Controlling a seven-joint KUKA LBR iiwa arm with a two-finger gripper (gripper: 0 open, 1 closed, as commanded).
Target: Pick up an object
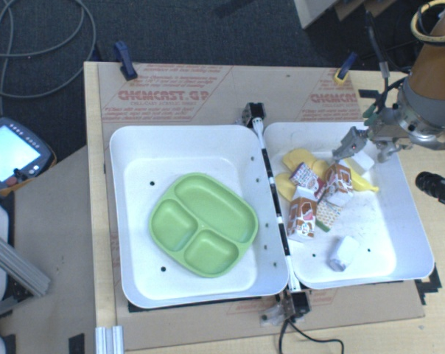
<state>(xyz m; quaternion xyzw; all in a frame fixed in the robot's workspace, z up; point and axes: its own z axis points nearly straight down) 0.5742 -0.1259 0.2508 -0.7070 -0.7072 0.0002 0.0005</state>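
Your gripper (371,140) sits over the far side of the right bin (410,227), fingers splayed apart w/ nothing between them, so treat it as released and empty. The stuff to pick is bunched in that bin's near-left part: a yellow banana-like toy (300,161) at the back, two small brown-and-white cartons (339,183) and (302,218) leaning across each other, a red-and-white packet (305,175) between them, and a small pale cylinder (342,253) lying apart toward the front edge. Main risk imo: the pile is tight, so if the fingers come down on it you'll likely straddle two items at once, or land a fingertip on top of a carton and just shove it instead of closing round it. The cartons lie tilted, so a straight-down close could pinch a corner and squirt the box out. The heap also sits just beside the wall shared w/ the left bin (127,198), which holds a green divided plate (203,223); a grab near that wall may jam a finger on the rim. The pale cylinder is the cleaner target but looks round, so it could roll away if the jaws close off-centre. Watch the cable near the wrist too, it hangs close to the bin's far edge
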